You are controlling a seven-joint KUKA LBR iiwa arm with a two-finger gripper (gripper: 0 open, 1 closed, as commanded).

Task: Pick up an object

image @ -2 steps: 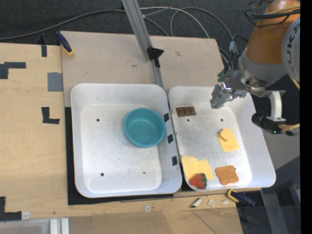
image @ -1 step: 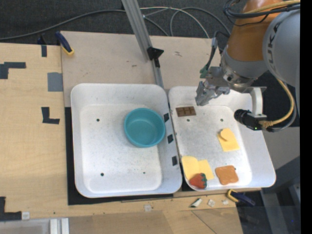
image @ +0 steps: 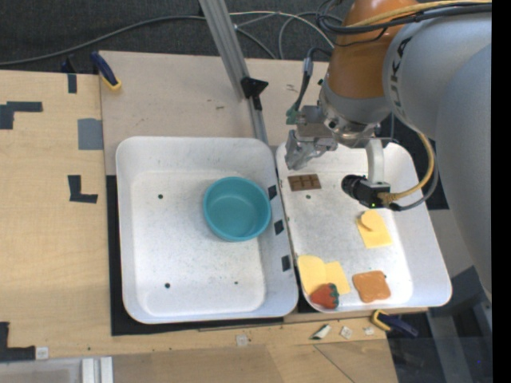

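Gripper [image: 300,155] low over right bin [image: 423,282] far edge; finger state impossible to tell. Just below it: brown waffle piece [image: 304,183]. Farther toward near edge: yellow slices, strawberry [image: 325,295].

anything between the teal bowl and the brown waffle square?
In the camera view, just the bins' adjoining rims; otherwise bare white floor between the teal bowl and the brown waffle square.

Looks like a robotics lab bench, not a kitchen. Plywood benchtop [image: 48,238] with grey tape marks [image: 89,134] at 9 o'clock, loose cables [image: 263,24] trailing over dark carpet at 12, an aluminium camera pole [image: 227,46], blue clamps [image: 105,70], and 2 white bins [image: 192,152] with toy food [image: 323,282] at 5.
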